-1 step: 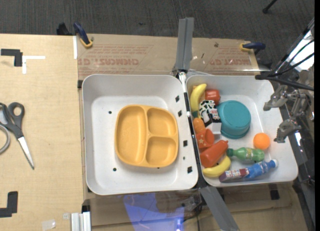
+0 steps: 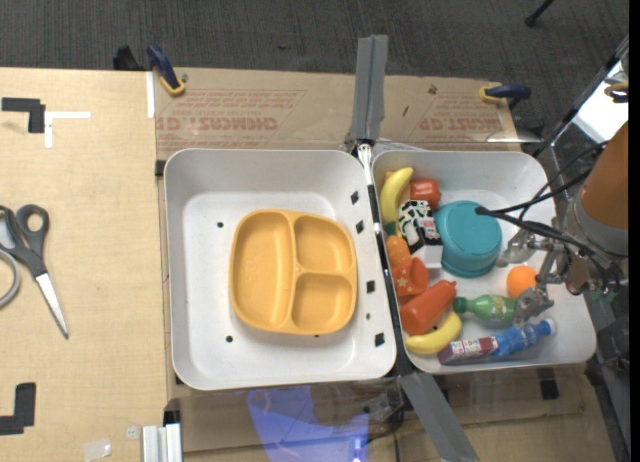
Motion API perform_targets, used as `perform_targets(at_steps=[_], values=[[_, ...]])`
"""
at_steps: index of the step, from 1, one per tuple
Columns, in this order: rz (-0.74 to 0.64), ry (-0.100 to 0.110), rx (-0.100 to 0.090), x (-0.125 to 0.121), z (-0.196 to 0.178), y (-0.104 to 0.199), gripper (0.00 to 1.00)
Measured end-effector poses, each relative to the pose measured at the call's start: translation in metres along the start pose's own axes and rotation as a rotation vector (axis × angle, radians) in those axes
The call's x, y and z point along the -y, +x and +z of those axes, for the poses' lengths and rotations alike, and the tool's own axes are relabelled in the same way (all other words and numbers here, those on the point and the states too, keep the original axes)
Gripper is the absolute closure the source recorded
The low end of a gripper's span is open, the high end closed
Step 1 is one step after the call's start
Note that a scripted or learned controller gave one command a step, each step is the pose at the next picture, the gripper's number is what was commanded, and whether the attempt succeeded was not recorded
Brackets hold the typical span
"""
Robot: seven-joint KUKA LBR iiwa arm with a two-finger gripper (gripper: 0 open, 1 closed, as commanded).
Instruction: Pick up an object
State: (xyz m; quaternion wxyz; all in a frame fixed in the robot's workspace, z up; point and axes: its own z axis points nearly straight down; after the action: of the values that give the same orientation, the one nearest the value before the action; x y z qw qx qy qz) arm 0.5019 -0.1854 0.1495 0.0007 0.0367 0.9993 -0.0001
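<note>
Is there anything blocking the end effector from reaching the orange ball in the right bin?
Nothing visible does. The end effector sits right beside the orange ball, at its right edge. The teal cup and green bottle lie on the ball's other sides.

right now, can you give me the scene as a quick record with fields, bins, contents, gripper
left bin: holds a yellow divided plate
right bin: teal cup, two bananas, orange ball, green bottle, blue bottle, red and orange toys
gripper: over the right bin's right side, near the orange ball
bench, left: scissors
</note>
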Motion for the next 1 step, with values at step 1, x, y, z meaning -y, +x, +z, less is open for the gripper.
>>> perform_targets(at_steps=[1], values=[[0.171, 0.000, 0.000, -0.0495, 0.0571, 0.0048, 0.00]])
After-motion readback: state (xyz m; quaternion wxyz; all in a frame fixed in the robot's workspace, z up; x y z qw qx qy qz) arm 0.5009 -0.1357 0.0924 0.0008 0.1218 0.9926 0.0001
